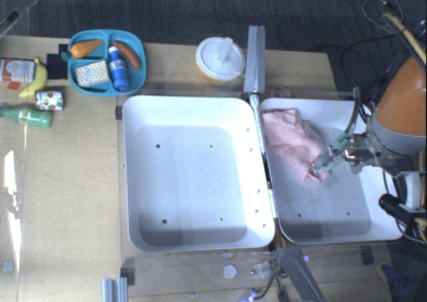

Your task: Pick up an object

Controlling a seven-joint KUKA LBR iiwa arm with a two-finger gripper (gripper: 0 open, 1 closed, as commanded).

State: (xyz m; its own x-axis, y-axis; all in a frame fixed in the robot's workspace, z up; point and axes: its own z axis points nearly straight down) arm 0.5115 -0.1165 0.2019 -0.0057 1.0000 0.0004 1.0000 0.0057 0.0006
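Evidently the grasp itself is in hand: in the camera view the gripper [325,163] sits low in the right bin [333,227], its fingertips at the near right edge of the cloth [291,142]. Whether they are closed on the fabric or merely touching it, I cannot tell. Next, I judge, comes a firm pinch and a straight lift, watching that the fabric follows. The cloth is pink, soft and crumpled, lying in the bin's upper left part against the wall. The left bin [193,174] stands just beside.
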